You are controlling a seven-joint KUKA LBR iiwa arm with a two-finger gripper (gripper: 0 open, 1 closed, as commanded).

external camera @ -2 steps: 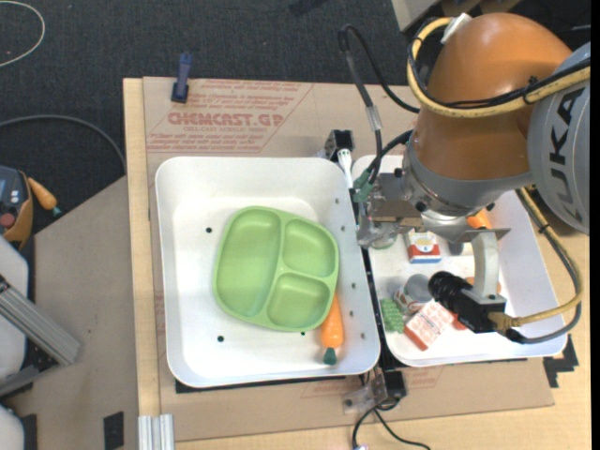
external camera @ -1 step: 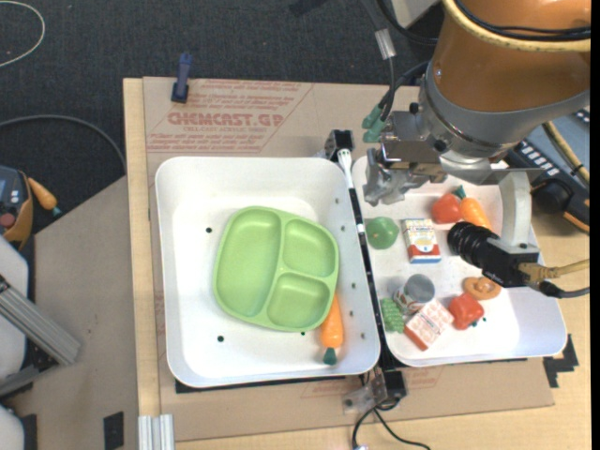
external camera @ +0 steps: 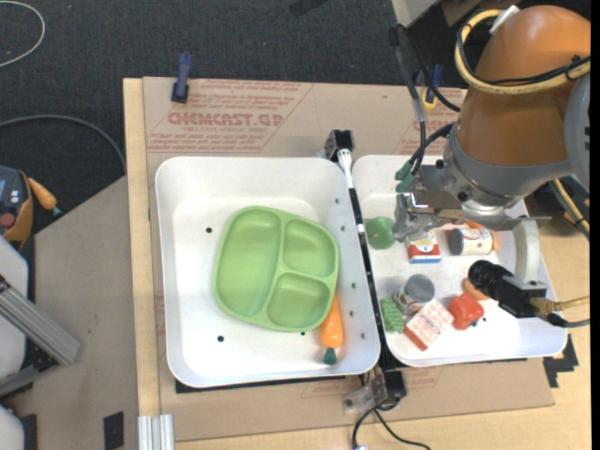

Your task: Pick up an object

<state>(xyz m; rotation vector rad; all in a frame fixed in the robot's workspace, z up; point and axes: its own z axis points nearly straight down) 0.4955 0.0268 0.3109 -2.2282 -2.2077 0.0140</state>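
Note:
My gripper (external camera: 411, 225) hangs low over the back left part of the right bin (external camera: 525, 345), under the grey and orange wrist. A small green ball (external camera: 380, 232) lies just left of it, against the bin's left wall. A small white box with red and blue marks (external camera: 425, 249) sits right below the gripper. A white can with a dark end (external camera: 469, 242) lies to its right, partly under the arm. I see nothing held.
The front of the right bin holds a grey cup (external camera: 418, 290), a red-and-white packet (external camera: 429, 325), a red block (external camera: 466, 311) and a green piece (external camera: 391, 319). The left bin (external camera: 187, 251) holds a green divided plate (external camera: 277, 268) with an orange carrot (external camera: 333, 326) at its front right.

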